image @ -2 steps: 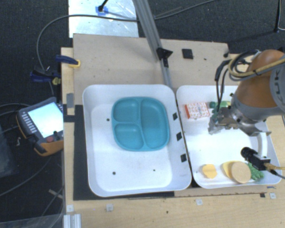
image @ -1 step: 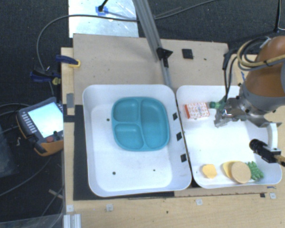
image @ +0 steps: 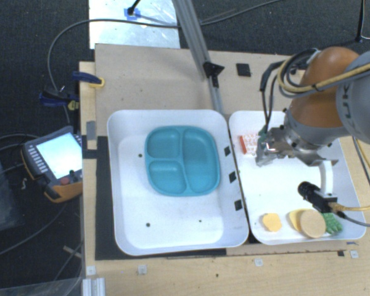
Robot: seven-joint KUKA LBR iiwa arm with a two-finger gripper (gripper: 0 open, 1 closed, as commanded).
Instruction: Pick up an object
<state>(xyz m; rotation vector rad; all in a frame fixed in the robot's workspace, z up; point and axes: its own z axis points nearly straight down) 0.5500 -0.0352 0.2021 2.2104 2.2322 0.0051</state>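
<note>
Robot arm reaching for a red-and-white packet [image: 248, 143] in the right bin [image: 283, 196].
The gripper [image: 265, 153] is hovering just beside it, seemingly lining up a grasp; I cannot tell its state. Yellow food toys [image: 299, 222] are lying nearby, a blue tray [image: 182, 160] in the left bin [image: 129, 184].

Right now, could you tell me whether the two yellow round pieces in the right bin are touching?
Apart. The camera view shows white bin floor between the small yellow piece and the larger tan round piece.

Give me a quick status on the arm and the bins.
Gripper low over right bin, beside orange packet. Nothing seen held. Yellow piece and round slice at near edge. Blue tray in left bin.
</note>
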